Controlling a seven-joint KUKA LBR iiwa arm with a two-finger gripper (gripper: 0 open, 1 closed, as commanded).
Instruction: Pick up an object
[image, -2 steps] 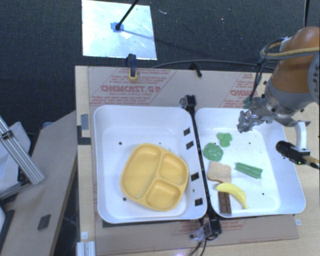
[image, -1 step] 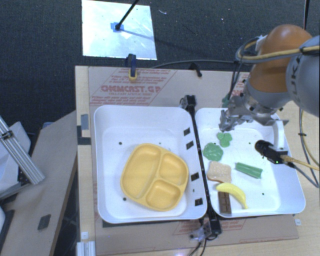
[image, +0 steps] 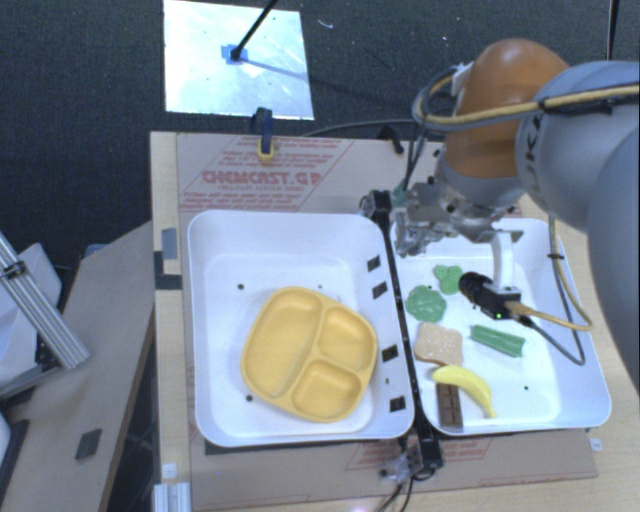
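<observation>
My gripper (image: 412, 238) hangs over the far left corner of the right bin (image: 575, 385), close to the divider between the bins. Just in front of it lie a small green lumpy piece (image: 447, 277) and a round green leafy piece (image: 425, 302). Nearer the front are a tan bread slice (image: 439, 344), a yellow banana (image: 467, 387), a brown bar (image: 449, 406) and a long green pod (image: 498, 340). Nothing shows between the gripper and these things.
The left bin (image: 225, 265) holds a yellow divided plate (image: 310, 352). A cardboard sheet (image: 265, 170) lies under the far side of both bins. The grey arm (image: 570, 130) comes in from the upper right above the right bin.
</observation>
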